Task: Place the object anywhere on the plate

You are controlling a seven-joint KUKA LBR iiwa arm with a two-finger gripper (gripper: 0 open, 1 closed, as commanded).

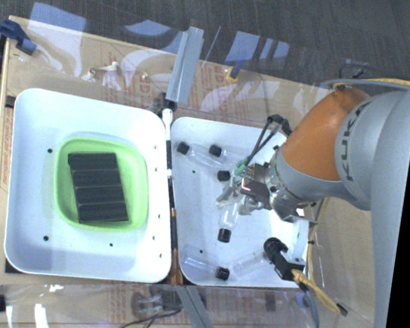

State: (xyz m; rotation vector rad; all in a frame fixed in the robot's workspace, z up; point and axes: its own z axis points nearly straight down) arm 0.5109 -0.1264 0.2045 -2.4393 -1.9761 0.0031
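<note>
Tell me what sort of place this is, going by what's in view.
Most likely a robotics lab test bench. A grey and orange arm reaches over two white bins set side by side on a wooden bench, with a green plate in the left one and small clear vials scattered in the right.

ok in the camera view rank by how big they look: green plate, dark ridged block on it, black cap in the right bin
1. green plate
2. dark ridged block
3. black cap
</note>
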